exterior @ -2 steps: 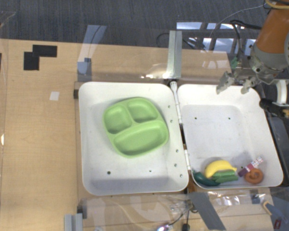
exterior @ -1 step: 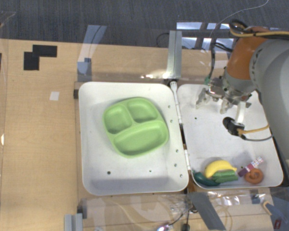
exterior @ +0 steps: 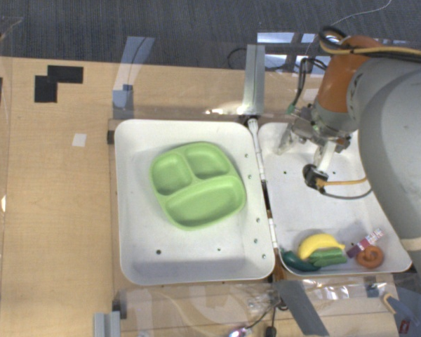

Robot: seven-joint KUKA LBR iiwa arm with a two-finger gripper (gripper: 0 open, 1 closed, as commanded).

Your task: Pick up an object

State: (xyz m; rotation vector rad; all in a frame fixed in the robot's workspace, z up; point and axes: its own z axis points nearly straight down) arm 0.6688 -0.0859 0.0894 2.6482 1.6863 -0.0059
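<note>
The grey arm (exterior: 393,139) bulks in from the right, its orange band above the wrist. Two white bins sit side by side: the left bin (exterior: 137,258) holds a green divided plate (exterior: 196,184) lying flat near its middle. The gripper (exterior: 310,140) hangs over the far part of the right bin (exterior: 302,216) with nothing seen in it; whether its grip is spread or closed cannot be told. The loose objects sit well apart from it, along the near edge: a yellow banana (exterior: 320,244) touching a dark green piece (exterior: 323,260), an orange-brown ring (exterior: 369,257), and a small pink item (exterior: 370,240).
</note>
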